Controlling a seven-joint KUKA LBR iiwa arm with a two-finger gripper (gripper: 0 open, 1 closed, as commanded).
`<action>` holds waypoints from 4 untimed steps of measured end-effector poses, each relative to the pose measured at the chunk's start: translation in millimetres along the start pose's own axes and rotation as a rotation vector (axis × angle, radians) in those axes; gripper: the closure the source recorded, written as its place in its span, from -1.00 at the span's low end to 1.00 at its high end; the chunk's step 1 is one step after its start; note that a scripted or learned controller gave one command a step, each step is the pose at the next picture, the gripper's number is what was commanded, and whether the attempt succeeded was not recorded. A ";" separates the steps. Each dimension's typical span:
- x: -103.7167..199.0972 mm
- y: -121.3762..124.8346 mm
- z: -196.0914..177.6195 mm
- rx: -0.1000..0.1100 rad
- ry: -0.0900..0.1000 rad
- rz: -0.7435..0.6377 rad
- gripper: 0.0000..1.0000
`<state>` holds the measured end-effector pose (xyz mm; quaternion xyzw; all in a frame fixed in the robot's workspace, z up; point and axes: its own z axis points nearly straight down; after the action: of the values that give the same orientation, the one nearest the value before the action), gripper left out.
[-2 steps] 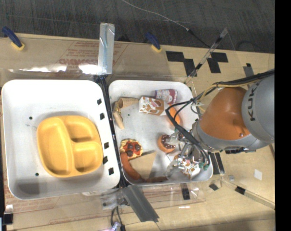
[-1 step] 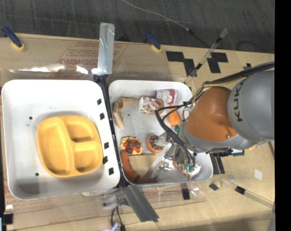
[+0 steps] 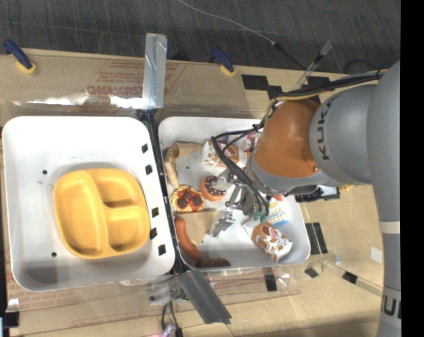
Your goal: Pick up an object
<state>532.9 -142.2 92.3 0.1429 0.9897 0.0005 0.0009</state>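
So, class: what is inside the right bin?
The right bin holds toy food: a pizza slice, a donut, a hot dog. The arm covers its far right part.

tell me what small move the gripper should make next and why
Probably lower a little onto one item: the gripper hangs over a bare patch of the right bin, with the hot dog and small pizza lying just beside it, nothing visibly between its fingers.

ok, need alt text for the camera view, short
A grey KUKA arm with an orange band reaches from the right, its hand low in the right white bin among toy foods: a sausage, a pizza slice, a doughnut. The left white bin holds a yellow divided tray.
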 end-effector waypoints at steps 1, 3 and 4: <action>-85.9 -15.2 -13.9 0.005 0.077 0.072 -1.00; -63.7 -47.3 -1.6 0.002 -0.002 0.155 -1.00; 11.8 -40.5 -0.3 0.001 0.001 0.314 -1.00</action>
<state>510.1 -177.8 92.5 0.2960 0.9552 0.0003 0.0004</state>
